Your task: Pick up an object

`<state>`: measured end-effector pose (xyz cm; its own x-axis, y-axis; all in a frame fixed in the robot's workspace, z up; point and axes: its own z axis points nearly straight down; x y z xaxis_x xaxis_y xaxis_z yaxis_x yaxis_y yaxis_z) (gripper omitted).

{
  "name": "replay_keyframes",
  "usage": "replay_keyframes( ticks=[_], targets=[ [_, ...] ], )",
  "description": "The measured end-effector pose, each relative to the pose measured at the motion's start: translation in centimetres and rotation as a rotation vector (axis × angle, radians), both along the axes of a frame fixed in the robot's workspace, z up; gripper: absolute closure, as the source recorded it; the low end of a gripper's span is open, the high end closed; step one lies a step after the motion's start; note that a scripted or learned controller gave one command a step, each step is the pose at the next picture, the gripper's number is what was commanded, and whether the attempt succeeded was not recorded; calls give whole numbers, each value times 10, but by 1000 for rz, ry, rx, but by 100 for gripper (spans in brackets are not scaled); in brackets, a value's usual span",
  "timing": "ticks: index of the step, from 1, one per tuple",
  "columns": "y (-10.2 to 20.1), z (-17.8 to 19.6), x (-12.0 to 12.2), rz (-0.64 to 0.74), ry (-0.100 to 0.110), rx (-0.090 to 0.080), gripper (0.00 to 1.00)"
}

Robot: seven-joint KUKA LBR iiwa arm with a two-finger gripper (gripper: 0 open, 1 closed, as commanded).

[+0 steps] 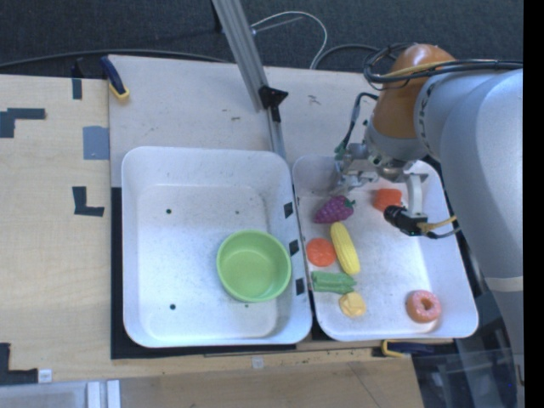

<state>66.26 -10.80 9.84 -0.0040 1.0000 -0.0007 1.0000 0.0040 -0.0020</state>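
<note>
The right bin (393, 262) holds several toy foods. A purple bunch of grapes (333, 208) lies near its far left corner. Below it sit a yellow corn cob (344, 247), an orange round piece (320, 252), a green vegetable (332, 282) and a small yellow piece (352, 304). A pink donut (422, 306) rests near the front right, and a red-orange piece (388, 199) lies toward the far right. My gripper (348, 178) hangs low over the far left of this bin, just above the grapes, and I see nothing held in it.
The left bin (170, 185) holds a green bowl (252, 265) near its front right corner. A slanted metal pole (242, 41) rises behind the bins. The arm's grey body (484, 168) covers the right bin's far right side.
</note>
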Motion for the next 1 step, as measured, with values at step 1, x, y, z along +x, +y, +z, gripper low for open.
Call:
replay_keyframes(
  ticks=[1],
  targets=[
    [1, 43, 4, -2, -5, 1, 100]
  ],
)
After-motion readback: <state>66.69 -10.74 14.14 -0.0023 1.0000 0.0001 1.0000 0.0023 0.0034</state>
